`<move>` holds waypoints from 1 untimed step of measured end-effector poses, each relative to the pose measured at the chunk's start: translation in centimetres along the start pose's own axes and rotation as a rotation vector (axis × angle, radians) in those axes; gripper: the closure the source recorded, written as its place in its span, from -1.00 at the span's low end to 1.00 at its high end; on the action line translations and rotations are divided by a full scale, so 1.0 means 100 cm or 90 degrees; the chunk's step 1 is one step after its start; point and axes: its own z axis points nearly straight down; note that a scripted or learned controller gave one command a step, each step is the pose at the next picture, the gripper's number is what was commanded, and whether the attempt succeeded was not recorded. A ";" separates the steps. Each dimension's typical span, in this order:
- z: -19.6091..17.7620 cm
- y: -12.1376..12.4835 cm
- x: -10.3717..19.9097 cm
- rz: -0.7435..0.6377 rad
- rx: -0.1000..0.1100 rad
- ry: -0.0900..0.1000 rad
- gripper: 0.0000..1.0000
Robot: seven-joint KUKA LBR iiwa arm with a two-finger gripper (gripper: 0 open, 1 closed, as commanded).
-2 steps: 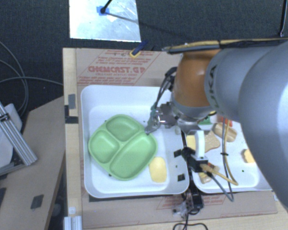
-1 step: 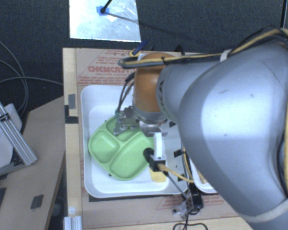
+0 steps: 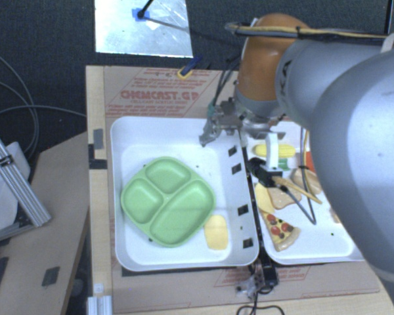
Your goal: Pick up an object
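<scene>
One yellow block (image 3: 216, 232) lies below-right of the green tray (image 3: 167, 201), well apart from our gripper (image 3: 210, 131); its grip we cannot tell.

The green divided plate (image 3: 169, 201) looks like smooth matt plastic; the left bin (image 3: 121, 176) is glossy white plastic; the board (image 3: 157, 94) beneath is printed brown cardboard, matt; the arm (image 3: 354, 130) has a smooth grey shell with soft sheen.

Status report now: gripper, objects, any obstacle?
Gripper over left bin, back right corner, holding nothing seen. Green plate and yellow piece lie untouched. Bin divider close by.
</scene>
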 end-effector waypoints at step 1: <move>0.006 0.000 -0.061 -0.001 0.007 0.000 -1.00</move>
